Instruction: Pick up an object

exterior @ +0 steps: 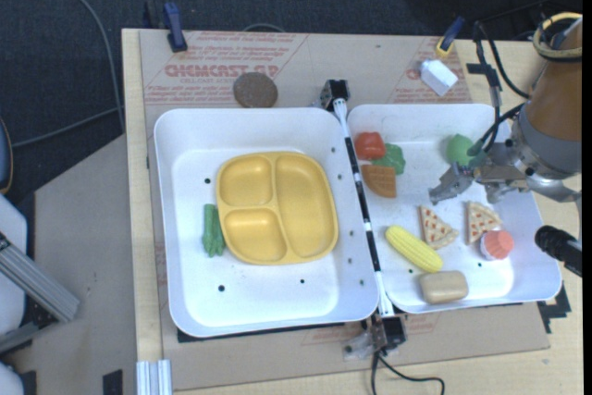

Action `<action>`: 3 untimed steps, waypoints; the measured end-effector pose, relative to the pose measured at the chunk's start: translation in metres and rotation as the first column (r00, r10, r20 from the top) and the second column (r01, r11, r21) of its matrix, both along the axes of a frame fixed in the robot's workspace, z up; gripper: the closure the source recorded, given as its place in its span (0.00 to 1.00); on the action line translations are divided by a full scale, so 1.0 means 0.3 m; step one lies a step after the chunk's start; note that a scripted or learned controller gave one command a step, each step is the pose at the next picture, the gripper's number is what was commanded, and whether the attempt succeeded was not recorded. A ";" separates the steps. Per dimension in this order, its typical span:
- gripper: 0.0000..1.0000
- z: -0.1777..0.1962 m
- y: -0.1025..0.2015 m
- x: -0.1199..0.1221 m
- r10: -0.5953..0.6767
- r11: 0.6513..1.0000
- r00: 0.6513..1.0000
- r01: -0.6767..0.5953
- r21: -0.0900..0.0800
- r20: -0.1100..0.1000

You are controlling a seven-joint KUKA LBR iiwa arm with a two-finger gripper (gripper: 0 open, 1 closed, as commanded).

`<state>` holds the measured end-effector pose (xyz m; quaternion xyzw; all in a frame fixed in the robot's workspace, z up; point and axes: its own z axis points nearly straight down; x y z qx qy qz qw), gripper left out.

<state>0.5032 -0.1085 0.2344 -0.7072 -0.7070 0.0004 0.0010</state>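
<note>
My gripper (472, 184) hangs over the right bin (518, 291), open, with nothing between its fingers. One grey finger (442, 190) points left and the other (505, 187) points right. Just below it lie two pizza slices (435, 225) (481, 219). A green toy (459, 146) sits just above it. Further left in this bin are a red tomato (370, 144), a green leafy piece (394, 159) and an orange-brown piece (379, 181). A yellow corn cob (413, 248), a tan bread roll (444, 286) and a red round piece (498, 244) lie toward the front.
The left bin (185, 291) holds a yellow divided plate (276, 204) and a green pea pod (214, 229). On the bench behind the bins are a brown disc (254, 91), a white block (438, 76) and blue clamps (173, 26). The arm comes in from the right.
</note>
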 end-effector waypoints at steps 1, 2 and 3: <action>0.00 -0.492 -0.003 0.037 -0.001 1.000 1.000 0.001 -0.004 0.010; 1.00 -0.467 0.002 0.031 -0.002 1.000 1.000 0.002 -0.001 0.005; 1.00 -0.166 0.236 0.100 0.001 1.000 1.000 -0.001 0.000 0.002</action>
